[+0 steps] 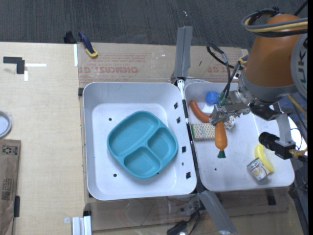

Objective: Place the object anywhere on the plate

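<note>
A blue three-compartment plate (142,143) lies in the middle of the left bin (98,106) with nothing on it. In the right bin (244,173), an orange carrot (221,137) points its dark green end toward the front. My gripper (222,117) is right over the carrot's upper end, at the bin's left side. Wrist and cables hide how it meets the carrot. The arm's orange band (274,48) looms above the bin's back right.
In the right bin are a red sausage (198,110), a blue ball (212,98), a patterned sponge-like block (202,131), a yellow banana (262,156) and a small can (257,170). A grey divider post (183,53) stands between the bins at the back.
</note>
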`<state>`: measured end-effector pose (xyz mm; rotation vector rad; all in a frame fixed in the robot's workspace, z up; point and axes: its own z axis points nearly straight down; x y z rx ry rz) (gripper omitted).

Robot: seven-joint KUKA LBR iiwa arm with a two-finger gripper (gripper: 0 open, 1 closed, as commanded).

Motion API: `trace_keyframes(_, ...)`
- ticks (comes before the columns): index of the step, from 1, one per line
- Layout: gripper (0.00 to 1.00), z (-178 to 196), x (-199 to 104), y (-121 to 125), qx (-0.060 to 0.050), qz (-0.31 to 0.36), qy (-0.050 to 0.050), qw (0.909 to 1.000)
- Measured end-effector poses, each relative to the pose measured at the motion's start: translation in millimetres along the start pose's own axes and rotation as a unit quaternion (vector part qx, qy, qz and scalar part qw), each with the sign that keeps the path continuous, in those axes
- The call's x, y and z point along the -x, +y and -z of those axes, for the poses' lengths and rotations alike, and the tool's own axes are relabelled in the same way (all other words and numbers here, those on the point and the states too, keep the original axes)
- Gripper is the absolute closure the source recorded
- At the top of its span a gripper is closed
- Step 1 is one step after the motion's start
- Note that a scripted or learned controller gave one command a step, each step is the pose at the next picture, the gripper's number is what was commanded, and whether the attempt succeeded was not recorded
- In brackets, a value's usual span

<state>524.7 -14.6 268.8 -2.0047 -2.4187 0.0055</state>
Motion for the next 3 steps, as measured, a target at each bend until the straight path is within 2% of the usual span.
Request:
trace_keyframes(1,1.0,-73.1,-78.1,15.8,-0.001,-0.02,0.001,0.9998)
trace_keyframes(2,1.0,-53.1,-78.3,76.7,0.0,-0.026,0.0,0.9997)
trace_keyframes(3,0.0,-53.2,-78.5,76.7,0.0,-0.026,0.0,0.9997)
